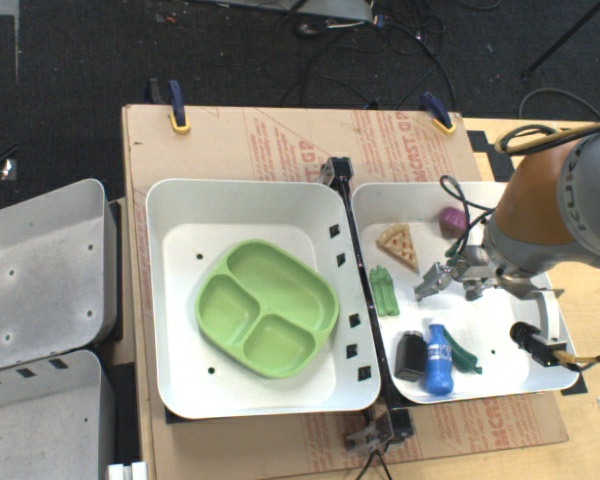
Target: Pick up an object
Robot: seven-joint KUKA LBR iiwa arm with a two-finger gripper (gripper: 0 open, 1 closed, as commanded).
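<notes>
A: In the right bin [500, 386] the hand [442, 280] is hovering low over bare floor, about in the middle, with nothing between its fingers. How wide they are I cannot tell; the wrist is covering too much.

B: What is it going for?

A: My guess is whatever is nearest. The pizza slice toy [399, 245] is lying just up-left of it, the green piece [383, 291] is sitting left by the divider [363, 298], and the blue bottle [438, 359] is lying below with a black block [411, 356] touching its left side.

B: Best way in?

A: I'm thinking straight down, centred on one thing, fingers across its narrow side. The bottle and block are crowding each other, so a grip there is risking a double catch or a nudge.

B: Anything else around?

A: A purple thing [453, 219] is sitting near the back, half behind the cable. The left bin [170, 298] is carrying a green divided tray [267, 309]. Both bins are resting on the counter [250, 143].
</notes>
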